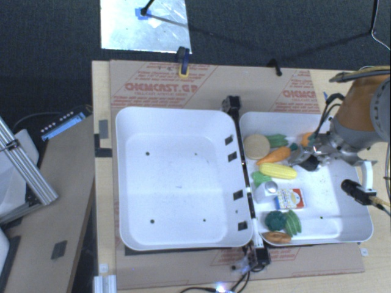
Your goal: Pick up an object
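Resting on cardboard (159, 81): two bins (177, 127)

The arm (366, 118) is thick and rounded, with a broad orange band over a grey section at the wrist. Black cables loop beside it. The gripper (305, 156) is dark metal, with a black knob-like fitting jutting out nearby.

Even, bright overhead light. White bins (177, 182) nearly blown out, soft shadows at their walls. Glare on foil sheet (145, 16) at top. Dark floor underexposed. Mild overall softness.
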`<state>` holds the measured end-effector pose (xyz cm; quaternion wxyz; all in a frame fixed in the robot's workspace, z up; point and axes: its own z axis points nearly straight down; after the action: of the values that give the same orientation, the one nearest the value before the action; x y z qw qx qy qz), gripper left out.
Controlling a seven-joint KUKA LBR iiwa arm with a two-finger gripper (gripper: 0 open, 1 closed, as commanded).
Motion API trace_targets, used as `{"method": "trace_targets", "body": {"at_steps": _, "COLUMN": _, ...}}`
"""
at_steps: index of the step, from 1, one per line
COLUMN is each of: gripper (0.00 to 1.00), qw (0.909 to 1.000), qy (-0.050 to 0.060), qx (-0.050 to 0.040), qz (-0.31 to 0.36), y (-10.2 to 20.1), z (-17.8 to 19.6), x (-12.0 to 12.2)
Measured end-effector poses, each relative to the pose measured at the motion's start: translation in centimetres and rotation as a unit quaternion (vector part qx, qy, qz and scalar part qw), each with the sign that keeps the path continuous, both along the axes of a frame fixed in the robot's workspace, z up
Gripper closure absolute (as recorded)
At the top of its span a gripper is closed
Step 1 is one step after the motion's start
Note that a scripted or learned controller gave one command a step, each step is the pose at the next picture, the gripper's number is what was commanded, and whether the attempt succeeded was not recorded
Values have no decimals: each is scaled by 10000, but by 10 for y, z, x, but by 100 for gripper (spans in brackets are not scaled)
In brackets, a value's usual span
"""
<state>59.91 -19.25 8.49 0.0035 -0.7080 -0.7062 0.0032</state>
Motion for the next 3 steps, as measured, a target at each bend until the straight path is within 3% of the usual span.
{"method": "trace_targets", "body": {"at_steps": 1, "gripper": 0, "qw": 10000, "qy": -26, "qx": 11, "qz": 23, "y": 44, "z": -2, "x": -48}}
{"method": "trace_targets", "body": {"at_steps": 2, "gripper": 0, "qw": 10000, "qy": -66, "qx": 3, "qz": 73, "y": 107, "z": 1, "x": 52}}
{"method": "trace_targets", "body": {"at_steps": 3, "gripper": 0, "qw": 10000, "qy": -46, "qx": -3, "qz": 21, "y": 110, "z": 0, "x": 33}}
